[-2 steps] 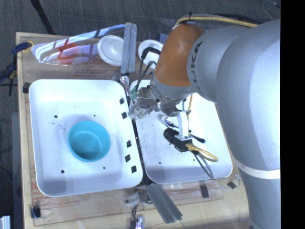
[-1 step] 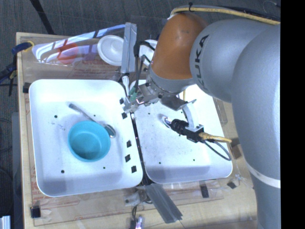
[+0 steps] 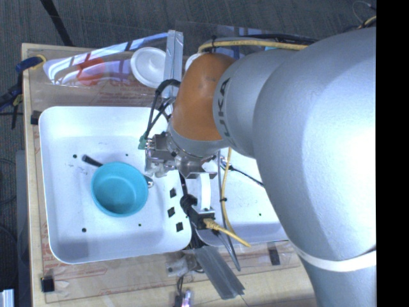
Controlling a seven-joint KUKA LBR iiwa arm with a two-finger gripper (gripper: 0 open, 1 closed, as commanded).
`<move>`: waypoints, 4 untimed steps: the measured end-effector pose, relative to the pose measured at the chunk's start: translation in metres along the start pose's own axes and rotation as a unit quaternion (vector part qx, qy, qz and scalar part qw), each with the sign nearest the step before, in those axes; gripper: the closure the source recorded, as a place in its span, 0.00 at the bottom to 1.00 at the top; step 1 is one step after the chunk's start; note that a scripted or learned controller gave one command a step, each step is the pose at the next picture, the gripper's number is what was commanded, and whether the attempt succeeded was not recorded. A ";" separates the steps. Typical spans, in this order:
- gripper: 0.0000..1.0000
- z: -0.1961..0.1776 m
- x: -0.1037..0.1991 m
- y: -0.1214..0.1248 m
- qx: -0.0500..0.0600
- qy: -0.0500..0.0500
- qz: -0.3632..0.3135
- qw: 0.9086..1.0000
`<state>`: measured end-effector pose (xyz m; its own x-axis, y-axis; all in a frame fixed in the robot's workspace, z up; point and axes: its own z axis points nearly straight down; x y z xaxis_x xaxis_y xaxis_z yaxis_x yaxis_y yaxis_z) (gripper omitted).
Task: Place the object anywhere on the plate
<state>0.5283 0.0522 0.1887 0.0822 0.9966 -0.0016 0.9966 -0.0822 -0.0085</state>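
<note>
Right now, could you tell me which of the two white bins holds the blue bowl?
The left bin holds the blue bowl; the right bin is largely hidden beneath the grey arm.

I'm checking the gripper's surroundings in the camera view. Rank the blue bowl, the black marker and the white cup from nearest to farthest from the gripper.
1. Blue bowl: in the left bin, right beside the gripper, on its left.
2. Black marker: in the same bin, just past the bowl's upper left rim.
3. White cup: outside the bins, at the bench's far edge.
</note>
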 end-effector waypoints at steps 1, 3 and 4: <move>1.00 0.005 0.071 -0.012 -0.001 0.000 0.130 0.992; 1.00 0.037 0.047 -0.056 -0.002 0.000 0.104 0.995; 1.00 -0.018 0.117 -0.062 -0.003 0.000 -0.067 0.998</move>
<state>0.4763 0.1737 0.2071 -0.0523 0.9986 -0.0008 0.9986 0.0523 -0.0025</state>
